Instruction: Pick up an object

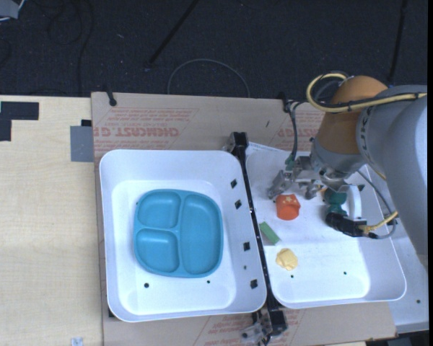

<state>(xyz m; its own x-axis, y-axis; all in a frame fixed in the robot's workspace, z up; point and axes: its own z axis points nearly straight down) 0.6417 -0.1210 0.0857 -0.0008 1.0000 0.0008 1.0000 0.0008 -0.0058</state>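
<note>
Orange toy (288, 207) just below my end effector (294, 182); its opening I cannot tell. Likely light, rigid, smooth: grip across its middle.

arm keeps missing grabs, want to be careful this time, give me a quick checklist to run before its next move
1. Target in reach: small orange-red block lies in the right white bin, just below the claw. ok
2. Claw centred over the block: it sits slightly up and left of it. not ok
3. Finger opening: blurred metal parts. cannot tell
4. Anything held already: nothing seen between the fingers. ok
5. Neighbours clear: green flat strip and yellow lumpy piece lie apart from the block. ok
6. Left white bin with blue divided plastic tray: away from the arm. ok
</note>
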